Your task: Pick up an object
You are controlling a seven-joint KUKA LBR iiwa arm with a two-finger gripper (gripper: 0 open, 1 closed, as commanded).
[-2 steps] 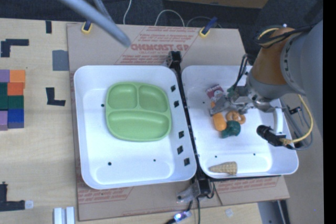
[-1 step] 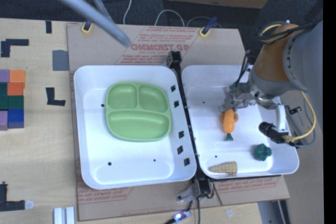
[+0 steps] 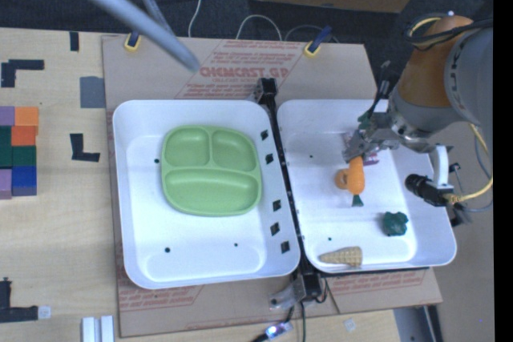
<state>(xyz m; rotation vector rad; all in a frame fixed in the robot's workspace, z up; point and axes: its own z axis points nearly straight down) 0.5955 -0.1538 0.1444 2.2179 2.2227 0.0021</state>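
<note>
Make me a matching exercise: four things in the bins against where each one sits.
Things:
1. plate
2. carrot
3. cone
4. green toy

Places:
A. near front edge of right bin
B. left bin
C. just below the gripper, middle of right bin
D. right side of right bin, behind the cone

Pairs: 1-B, 2-C, 3-A, 4-D

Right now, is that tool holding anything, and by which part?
It cannot be told. The tool sits right above the orange carrot's upper end in the right bin, but a grip on it isn't visible.
</note>
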